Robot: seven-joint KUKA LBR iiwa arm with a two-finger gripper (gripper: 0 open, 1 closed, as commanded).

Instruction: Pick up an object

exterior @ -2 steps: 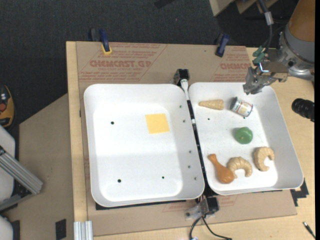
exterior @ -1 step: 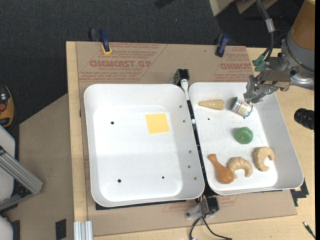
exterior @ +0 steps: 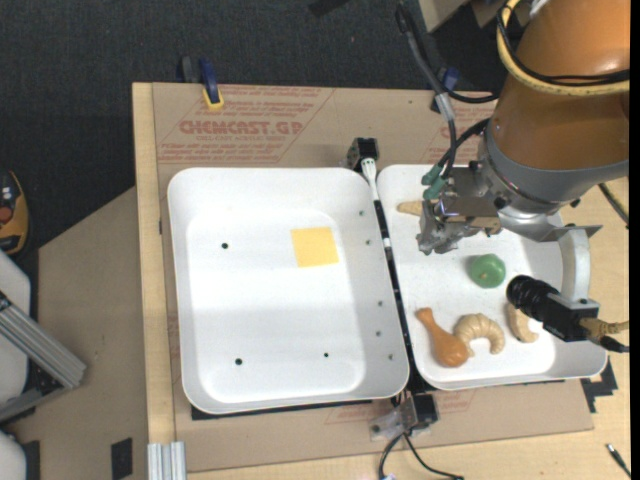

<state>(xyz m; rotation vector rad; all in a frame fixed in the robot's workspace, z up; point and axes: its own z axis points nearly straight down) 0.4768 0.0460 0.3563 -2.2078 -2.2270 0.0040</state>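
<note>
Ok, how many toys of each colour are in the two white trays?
Yellow: 1, the flat square in the left bin
Green: 1, the round lump
Orange: 1, the drumstick
Tan: 3, croissant, small piece, piece by the gripper
Total: 6

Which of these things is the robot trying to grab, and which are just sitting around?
Could be grabbed:
yellow square in the left bin
green lump, drumstick, croissant, all in the right bin
The hand hovers over the right bin.

Just lying about:
blue and yellow clamp
cardboard sheet
cables
</note>
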